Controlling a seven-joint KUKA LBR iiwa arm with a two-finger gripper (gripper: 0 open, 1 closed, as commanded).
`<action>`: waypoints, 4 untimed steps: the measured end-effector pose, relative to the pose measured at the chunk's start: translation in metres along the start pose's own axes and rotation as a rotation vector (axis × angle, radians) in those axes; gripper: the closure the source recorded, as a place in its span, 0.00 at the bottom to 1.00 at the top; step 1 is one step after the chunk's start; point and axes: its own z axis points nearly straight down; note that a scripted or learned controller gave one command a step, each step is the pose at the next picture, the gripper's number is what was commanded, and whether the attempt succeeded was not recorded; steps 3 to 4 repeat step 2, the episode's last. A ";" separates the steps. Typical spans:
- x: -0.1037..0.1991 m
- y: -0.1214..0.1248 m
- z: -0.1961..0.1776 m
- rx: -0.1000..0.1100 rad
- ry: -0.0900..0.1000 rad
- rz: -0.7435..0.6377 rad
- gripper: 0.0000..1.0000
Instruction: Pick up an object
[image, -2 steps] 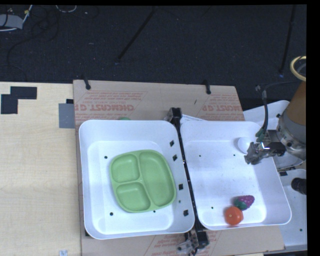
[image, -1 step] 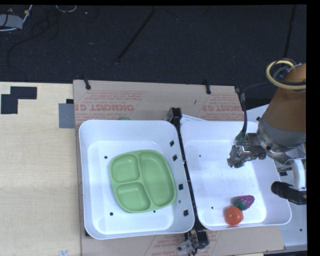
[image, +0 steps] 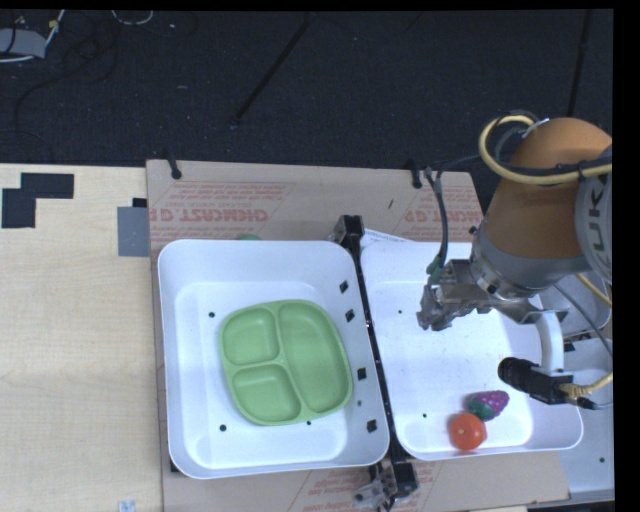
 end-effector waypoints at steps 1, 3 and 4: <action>0.058 0.018 0.010 0.000 -0.001 0.000 1.00; 0.119 0.024 0.024 0.002 -0.001 0.000 1.00; 0.119 0.024 0.024 0.002 -0.001 0.000 1.00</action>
